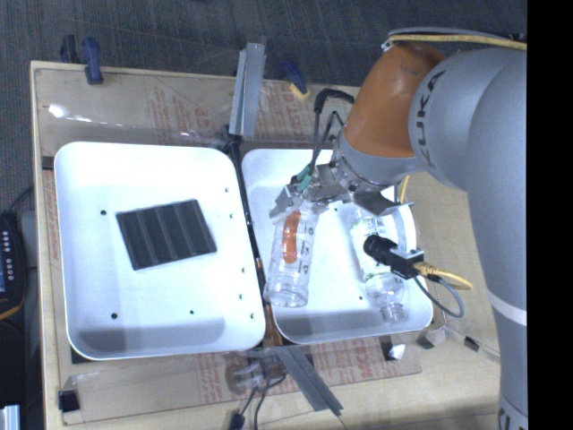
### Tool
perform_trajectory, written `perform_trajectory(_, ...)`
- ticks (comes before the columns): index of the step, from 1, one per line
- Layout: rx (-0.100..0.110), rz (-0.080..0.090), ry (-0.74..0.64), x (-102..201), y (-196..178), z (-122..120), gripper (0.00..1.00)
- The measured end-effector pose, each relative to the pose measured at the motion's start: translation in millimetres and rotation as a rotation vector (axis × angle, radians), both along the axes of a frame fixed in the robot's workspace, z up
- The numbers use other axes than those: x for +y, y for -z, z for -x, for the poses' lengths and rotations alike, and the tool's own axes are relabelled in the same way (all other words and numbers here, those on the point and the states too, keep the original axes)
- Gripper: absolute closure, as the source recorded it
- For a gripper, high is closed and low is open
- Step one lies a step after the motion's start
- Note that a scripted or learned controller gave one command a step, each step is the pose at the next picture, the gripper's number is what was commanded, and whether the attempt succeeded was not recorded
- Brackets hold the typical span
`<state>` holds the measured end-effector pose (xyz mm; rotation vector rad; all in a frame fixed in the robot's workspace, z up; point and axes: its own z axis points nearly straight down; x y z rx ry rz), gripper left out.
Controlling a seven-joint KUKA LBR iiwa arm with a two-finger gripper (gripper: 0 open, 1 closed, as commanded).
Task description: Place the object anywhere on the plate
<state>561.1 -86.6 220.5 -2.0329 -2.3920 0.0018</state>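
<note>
Two clear plastic bottles lie in the right bin, and the nearer one, the bottle with the orange label, looks like the thing to be moved. It lies lengthwise along the bin's left side, its top end up against the gripper and its base pointing toward the front wall. The gripper is down at that top end, but the wrist hides the fingers, so I cannot tell whether they are wide, narrow or closed on the bottle. The second bottle lies on the right side of the same bin, partly under a black fitting with a yellow cable, apart from the first.

The plate, a dark ribbed rectangle, sits flat in the middle of the left bin with nothing on it. It is well apart from the bottle, with both bins' walls between them.

As I judge it, the task is at its very start: the grasp is at best being made, and the lift, the carry across and the release onto the plate are all left.

The orange label carries print too small to read, and the bench's faint red markings are illegible too.
</note>
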Motion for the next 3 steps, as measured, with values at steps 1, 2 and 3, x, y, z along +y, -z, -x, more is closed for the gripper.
perform_trajectory(1, 0.001, 0.000, -0.194, 58, 31, -55, 1.00)
perform_trajectory(2, -0.003, 0.000, -0.423, 116, 28, -81, 1.00)
perform_trajectory(3, 0.003, -0.001, -0.560, 163, 30, -41, 1.00)
